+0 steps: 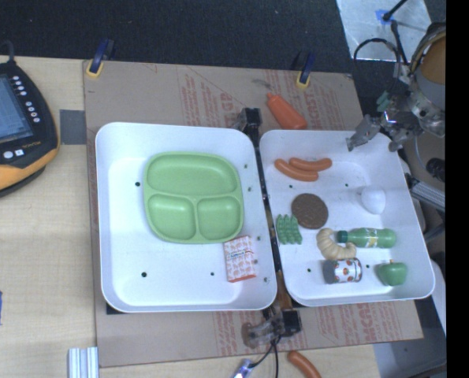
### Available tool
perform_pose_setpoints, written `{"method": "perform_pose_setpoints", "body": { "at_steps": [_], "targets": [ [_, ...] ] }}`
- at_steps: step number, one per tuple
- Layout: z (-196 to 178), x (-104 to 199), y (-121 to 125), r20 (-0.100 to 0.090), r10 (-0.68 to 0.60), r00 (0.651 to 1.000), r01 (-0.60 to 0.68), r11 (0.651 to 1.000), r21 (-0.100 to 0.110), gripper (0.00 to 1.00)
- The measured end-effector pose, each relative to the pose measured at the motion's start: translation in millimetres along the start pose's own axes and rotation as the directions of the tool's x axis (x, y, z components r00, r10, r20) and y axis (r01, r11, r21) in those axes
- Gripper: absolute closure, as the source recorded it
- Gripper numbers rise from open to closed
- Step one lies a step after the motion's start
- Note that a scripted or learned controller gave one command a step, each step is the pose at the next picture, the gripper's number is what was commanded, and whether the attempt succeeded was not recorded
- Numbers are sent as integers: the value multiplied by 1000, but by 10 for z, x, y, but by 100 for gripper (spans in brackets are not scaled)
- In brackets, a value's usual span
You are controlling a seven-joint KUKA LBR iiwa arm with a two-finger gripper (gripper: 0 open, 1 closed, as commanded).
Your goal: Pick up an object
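Observation:
The right bin holds a hot dog, a brown round patty, a small green ridged piece, a white egg, a green bottle lying on its side, a tan curled pastry, a small can and a green fruit. My gripper hangs over the far right corner of this bin, above and right of the hot dog. Its fingers stand apart with nothing between them.
The left bin carries a green divided plate and a red-and-white packet. An orange carrot lies on the cardboard behind the bins. A teach pendant sits at the far left. Clamps hold the cardboard's back edge.

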State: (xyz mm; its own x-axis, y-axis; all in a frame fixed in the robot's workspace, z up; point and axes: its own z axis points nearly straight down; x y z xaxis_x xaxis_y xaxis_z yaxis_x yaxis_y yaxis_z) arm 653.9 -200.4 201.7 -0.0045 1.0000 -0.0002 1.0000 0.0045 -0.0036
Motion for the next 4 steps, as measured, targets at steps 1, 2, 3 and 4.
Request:
{"method": "perform_pose_setpoints", "body": {
  "at_steps": [1, 2, 3, 4],
  "targets": [
    [1, 561, -1418, 0, 0, 1000, 0, 1000, 1, 0],
    [118, 1000, -644, 1, -3, 1000, 3, 1000, 1, 0],
    [933, 969, -1044, 1, -1, 1000, 1, 1000, 3, 0],
    [1103, 1049, -831, 2, -2, 1000, 2, 1000, -1, 0]
  ]
}}
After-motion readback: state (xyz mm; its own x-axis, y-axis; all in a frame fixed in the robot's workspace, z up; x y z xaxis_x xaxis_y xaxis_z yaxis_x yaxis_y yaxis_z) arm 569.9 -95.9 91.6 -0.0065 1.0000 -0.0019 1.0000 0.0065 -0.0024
